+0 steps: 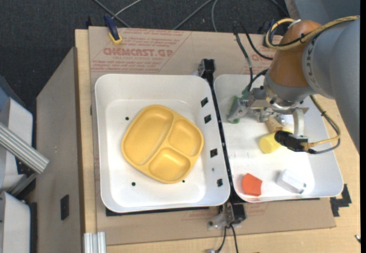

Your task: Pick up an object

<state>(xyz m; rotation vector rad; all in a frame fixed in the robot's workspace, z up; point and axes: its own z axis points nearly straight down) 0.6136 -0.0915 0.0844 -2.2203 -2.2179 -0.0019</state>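
- Over right white bin (329,180): gripper (273,116), finger state unclear, near yellow block (267,144).
- Orange block (251,184), white block (290,181) lie apart.
- Left bin (108,132): yellow divided plastic tray (162,143).

One fixed camera looks down on my bench from above at a slant, far enough back to take in both white bins: the left bin (108,149) toward 9 o'clock, the right bin (329,180) toward 3. My arm (320,57) enters from about 2 o'clock.
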